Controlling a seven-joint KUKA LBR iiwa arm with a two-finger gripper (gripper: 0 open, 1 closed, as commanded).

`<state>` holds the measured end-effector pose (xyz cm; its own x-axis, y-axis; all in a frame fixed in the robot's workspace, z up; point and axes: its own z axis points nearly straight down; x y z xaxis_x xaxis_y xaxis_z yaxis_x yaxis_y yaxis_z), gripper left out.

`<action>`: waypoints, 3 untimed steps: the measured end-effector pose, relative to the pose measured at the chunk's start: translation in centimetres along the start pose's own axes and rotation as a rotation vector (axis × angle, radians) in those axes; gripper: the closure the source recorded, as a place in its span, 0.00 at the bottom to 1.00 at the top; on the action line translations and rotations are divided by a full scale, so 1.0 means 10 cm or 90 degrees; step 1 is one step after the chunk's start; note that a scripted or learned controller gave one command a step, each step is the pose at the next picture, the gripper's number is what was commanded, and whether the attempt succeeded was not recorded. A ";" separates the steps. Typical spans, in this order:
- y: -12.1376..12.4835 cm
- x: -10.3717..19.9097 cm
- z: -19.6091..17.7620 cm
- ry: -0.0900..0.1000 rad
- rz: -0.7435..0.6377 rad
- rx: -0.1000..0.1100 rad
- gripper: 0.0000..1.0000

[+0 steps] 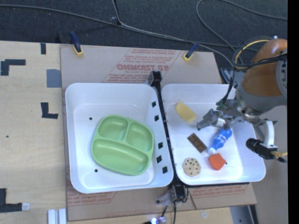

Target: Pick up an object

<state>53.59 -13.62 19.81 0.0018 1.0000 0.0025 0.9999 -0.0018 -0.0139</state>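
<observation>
Overhead, metal hand [209, 121] hovering, grip state unclear, above glossy blue bottle [220, 139], flat brown bar [196, 142], round speckled cookie [191, 166]

Red printed lettering runs across the flat brown cardboard sheet [140, 66] that lies under the two bins, near its far edge. The largest line reads roughly "CHEMCAST GP"; the smaller red lines above and below it are too small to read. No other readable text shows.
</observation>
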 end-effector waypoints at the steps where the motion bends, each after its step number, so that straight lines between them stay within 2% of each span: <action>1: 0.03 0.00 -0.06 -0.001 -0.002 -0.008 0.00; 3: -0.05 -0.14 0.99 -0.001 -0.001 -0.005 0.00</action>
<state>52.93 -14.96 9.88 -0.0002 1.0000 0.0002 1.0000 0.0002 -0.0062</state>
